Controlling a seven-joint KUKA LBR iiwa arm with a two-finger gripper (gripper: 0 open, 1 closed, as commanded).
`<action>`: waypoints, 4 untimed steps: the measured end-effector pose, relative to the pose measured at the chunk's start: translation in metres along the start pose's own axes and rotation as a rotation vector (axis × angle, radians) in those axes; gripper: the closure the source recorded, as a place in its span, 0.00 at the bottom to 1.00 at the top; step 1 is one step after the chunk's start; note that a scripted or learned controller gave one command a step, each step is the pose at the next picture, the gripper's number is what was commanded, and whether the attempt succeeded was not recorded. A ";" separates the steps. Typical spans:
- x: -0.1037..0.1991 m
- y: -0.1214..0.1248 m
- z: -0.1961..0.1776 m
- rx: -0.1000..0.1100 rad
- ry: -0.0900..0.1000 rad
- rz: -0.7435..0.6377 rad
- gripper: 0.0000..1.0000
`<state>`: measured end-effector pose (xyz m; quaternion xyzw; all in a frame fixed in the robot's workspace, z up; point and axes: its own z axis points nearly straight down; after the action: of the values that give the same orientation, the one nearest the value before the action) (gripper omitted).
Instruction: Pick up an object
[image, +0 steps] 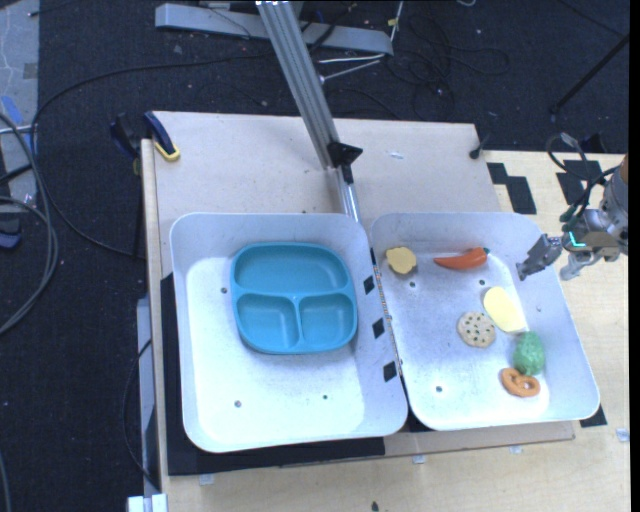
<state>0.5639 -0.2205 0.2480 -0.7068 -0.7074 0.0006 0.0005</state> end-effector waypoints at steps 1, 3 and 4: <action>0.000 0.000 -0.001 -0.002 0.000 0.000 0.00; 0.000 -0.005 0.107 0.002 0.001 0.002 0.00; -0.001 -0.002 0.153 -0.010 -0.005 0.003 0.00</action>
<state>0.5615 -0.2220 0.0954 -0.7079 -0.7063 -0.0011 -0.0049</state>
